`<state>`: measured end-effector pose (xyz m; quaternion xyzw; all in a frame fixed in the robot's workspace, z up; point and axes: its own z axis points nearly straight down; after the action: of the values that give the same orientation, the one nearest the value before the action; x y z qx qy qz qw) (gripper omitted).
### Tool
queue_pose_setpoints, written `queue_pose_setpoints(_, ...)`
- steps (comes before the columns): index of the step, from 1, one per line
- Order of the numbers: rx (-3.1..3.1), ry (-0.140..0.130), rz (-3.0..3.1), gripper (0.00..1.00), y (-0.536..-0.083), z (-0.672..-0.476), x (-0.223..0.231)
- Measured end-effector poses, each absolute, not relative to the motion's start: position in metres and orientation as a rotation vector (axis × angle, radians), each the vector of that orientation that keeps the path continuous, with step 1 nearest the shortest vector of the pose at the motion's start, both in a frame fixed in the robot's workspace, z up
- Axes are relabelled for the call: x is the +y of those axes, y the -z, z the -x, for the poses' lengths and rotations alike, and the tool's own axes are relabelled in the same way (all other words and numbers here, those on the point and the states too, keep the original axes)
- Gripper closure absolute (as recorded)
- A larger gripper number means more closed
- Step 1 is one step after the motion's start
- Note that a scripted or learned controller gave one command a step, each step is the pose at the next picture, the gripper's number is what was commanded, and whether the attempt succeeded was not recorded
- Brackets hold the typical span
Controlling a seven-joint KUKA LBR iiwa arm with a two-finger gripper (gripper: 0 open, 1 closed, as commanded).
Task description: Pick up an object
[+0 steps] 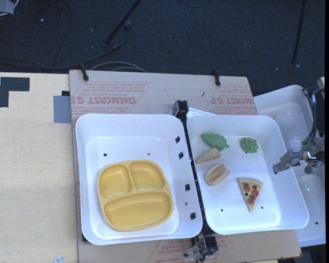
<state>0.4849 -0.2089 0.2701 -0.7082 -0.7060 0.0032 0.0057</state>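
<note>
Small grey metal tool (289, 162), dark linkage.

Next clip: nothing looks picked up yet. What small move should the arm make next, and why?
Probably move the hand left and slightly down the view, toward the pizza slice. The hand sits at the right bin's right edge with nothing visibly in it, and the pizza slice is the nearest item, lying apart from the bread pieces, so it looks the easiest target.

Two white bins side by side: left bin (90, 147), right bin (274, 212). One yellow divided tray (134, 194) with three compartments. Two green toy vegetables (214, 141), (249, 144). Two tan bread-like pieces (208, 155), (216, 174). One pizza slice (250, 192).
</note>
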Motion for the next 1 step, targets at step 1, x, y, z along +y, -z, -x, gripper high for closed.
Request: queue_pose_setpoints(1,-2.219,-0.002,2.219,0.0,-0.2752,-0.4868,-0.2085)
